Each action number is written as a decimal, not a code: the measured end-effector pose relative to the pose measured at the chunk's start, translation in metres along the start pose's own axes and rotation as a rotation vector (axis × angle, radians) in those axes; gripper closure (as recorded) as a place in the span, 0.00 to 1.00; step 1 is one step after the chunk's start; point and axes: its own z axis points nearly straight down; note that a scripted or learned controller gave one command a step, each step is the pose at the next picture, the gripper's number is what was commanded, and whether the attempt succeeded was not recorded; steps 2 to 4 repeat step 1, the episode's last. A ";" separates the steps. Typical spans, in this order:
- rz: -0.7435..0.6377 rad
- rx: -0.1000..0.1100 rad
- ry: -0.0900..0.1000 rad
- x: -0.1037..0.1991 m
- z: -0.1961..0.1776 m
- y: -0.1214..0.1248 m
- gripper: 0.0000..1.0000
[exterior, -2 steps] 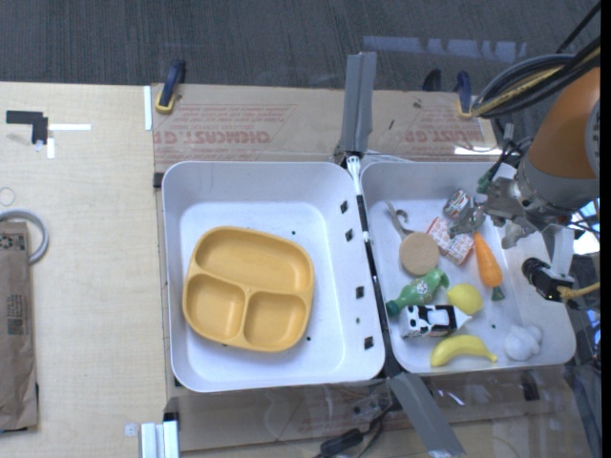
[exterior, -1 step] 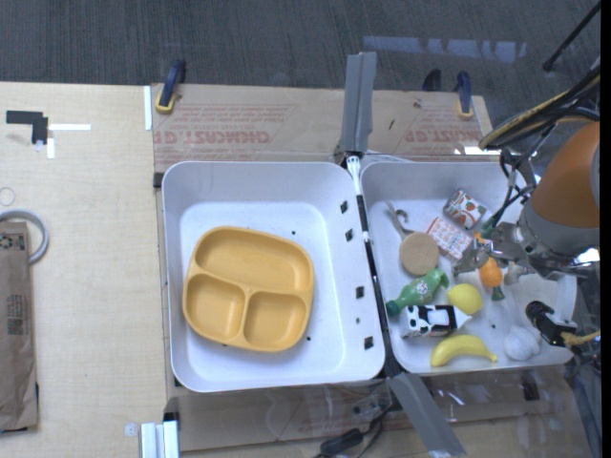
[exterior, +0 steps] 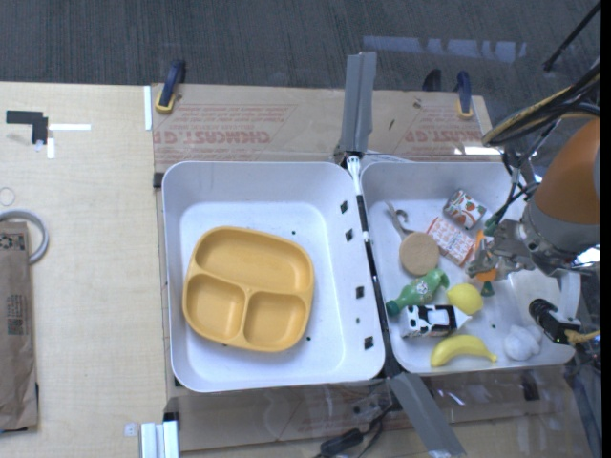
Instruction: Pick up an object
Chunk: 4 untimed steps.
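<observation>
You see smooth, slightly glossy white plastic in both bins, a matt yellow plastic divided plate, a shiny plastic banana, pale wood-grain laminate on the bench, and brown printed cardboard behind.

A wooden bench bears two white bins.

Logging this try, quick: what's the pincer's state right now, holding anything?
Pincer: low in the right bin, near the lemon and the carton; open or closed cannot be told, and no object is seen in its grasp.
</observation>
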 end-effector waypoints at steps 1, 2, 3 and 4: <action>0.161 -0.001 0.000 0.061 -0.102 0.001 1.00; 0.161 -0.001 0.000 0.061 -0.102 0.001 1.00; 0.161 -0.001 0.000 0.061 -0.102 0.001 1.00; 0.161 -0.001 0.000 0.061 -0.102 0.001 1.00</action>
